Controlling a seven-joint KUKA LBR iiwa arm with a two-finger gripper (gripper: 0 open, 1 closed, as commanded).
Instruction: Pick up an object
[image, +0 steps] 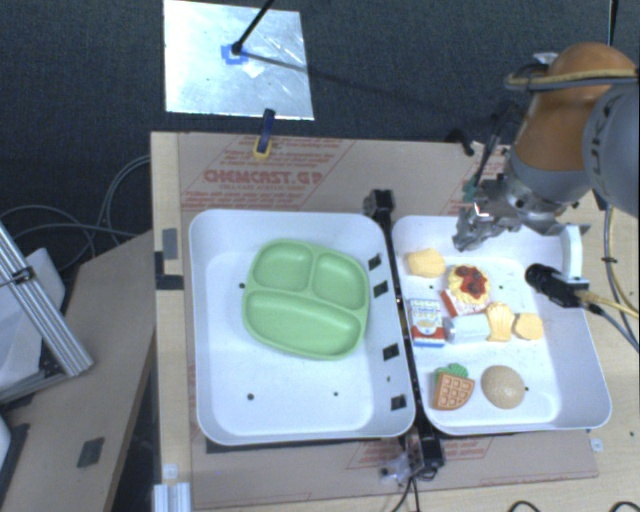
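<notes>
Here's the arm (560, 120), reaching in from the right, with the gripper (470, 238) hanging over the back left corner of the right bin (572, 372). Whether it is open or closed I cannot tell from this angle, and nothing shows in its grasp.

The candidates for a pick all lie in that right bin, a scatter of small toy foods. Closest to the gripper is a yellow lump (426, 263), rounded and smooth, just beside the bin's left wall and a little ahead of the gripper tip. Right next to it sits a pizza (468, 285), a pale yellow disc with a red patch on top. In front of the lump stands a carton (427, 322), white with red and blue print. To its right are the fries (499, 322), an orange-yellow block, and touching them or very nearly so is a yellow chunk (528, 326). At the front of the bin lies a waffle (452, 388), orange with a grid pattern and a bit of green at its top edge. Beside it is a bun (503, 386), tan and egg-shaped.

Over in the left bin (215, 300) lies a green plate (300, 300), split into three compartments, well apart from the gripper.
</notes>
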